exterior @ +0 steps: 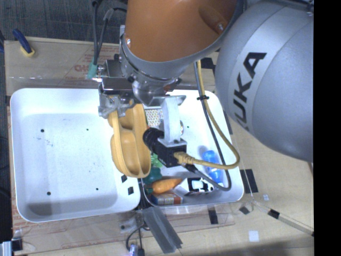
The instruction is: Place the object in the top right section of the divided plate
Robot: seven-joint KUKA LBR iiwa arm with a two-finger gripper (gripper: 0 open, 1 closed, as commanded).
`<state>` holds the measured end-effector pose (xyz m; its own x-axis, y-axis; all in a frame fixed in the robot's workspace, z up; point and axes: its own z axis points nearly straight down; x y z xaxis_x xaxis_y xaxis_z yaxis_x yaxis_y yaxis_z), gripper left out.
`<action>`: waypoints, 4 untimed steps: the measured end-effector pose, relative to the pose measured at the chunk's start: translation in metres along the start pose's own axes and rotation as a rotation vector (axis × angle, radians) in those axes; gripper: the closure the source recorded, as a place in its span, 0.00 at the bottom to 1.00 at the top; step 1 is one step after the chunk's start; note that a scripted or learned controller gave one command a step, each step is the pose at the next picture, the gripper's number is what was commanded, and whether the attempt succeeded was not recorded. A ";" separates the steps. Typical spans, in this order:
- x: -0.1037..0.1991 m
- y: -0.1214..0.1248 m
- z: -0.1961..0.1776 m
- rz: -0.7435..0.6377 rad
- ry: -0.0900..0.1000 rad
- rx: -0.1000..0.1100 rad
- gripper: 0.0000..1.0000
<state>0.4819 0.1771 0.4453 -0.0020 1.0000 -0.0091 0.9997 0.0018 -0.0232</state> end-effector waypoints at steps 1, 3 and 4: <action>0.003 -0.001 -0.007 -0.011 -0.004 0.008 1.00; 0.007 -0.002 -0.020 -0.033 -0.010 0.023 1.00; 0.010 -0.003 -0.027 -0.045 -0.013 0.031 1.00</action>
